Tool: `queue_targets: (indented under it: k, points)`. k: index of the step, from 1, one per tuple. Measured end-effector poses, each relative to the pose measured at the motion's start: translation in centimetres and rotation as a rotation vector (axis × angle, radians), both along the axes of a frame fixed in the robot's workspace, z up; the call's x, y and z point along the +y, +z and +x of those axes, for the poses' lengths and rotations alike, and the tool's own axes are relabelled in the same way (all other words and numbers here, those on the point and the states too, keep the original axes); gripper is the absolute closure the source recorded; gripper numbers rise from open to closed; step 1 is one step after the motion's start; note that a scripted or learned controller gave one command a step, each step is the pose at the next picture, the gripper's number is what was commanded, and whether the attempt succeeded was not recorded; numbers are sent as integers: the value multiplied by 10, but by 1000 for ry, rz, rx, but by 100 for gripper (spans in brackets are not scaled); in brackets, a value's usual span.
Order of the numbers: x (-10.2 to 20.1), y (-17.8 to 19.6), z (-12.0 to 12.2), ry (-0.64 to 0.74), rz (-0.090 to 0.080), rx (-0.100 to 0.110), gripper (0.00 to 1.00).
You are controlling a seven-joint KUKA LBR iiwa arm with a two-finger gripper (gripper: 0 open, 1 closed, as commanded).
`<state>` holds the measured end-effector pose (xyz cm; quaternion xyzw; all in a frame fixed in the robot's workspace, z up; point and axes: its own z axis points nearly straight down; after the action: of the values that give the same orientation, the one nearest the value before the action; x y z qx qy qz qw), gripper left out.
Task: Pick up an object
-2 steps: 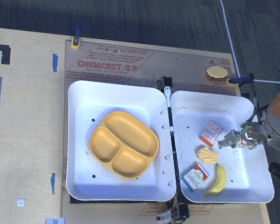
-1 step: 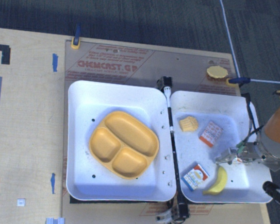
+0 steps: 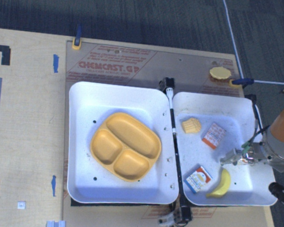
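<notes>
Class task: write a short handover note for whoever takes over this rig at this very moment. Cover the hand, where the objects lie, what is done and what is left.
Hand: low over the right bin, just above the banana; nothing shows between its fingers, and their state is unclear.
Right bin: banana near the front edge, small box to the banana's left, red and white packet and yellow waffle piece toward the back.
Left bin: yellow divided tray.
Done: arm has reached into the right bin.
Left: grasp an object and lift it; none is picked up yet.
</notes>
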<state>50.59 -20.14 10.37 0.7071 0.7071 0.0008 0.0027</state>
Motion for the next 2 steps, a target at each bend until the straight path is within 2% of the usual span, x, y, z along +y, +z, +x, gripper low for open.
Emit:
queue_targets:
  k: [1, 2]
  points:
    - [61, 29, 13, 2, 2, 3, 100]
    - [112, 81, -19, 2, 3, 5, 100]
